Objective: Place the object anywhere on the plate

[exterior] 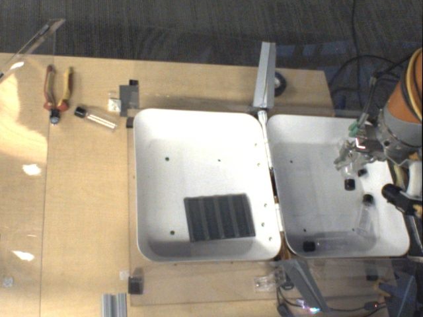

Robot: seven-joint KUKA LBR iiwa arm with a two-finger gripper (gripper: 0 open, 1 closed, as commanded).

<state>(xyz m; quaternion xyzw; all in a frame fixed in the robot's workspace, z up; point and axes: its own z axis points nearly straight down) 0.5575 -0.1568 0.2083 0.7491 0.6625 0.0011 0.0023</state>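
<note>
Over the right bin, the gripper hangs near the far right wall, with the grey arm reaching in behind it. We cannot tell from this slant whether the gripper is released or clenched, and we see nothing held in it. A small dark object, which we take to be the task's thing, lies on the bin floor just below the gripper and apart from it. A second dark piece lies near it (either could be the target). The dark ribbed plate rests in the left bin, toward its near edge and well apart from the object. We judge the pick-up step to be in hand, with nothing yet carried across. The next move calls for a secure grasp, a lift clear of the divider and a transfer leftward. Red-handled pliers lie on the bench. We can read no brand, label or writing.
</note>
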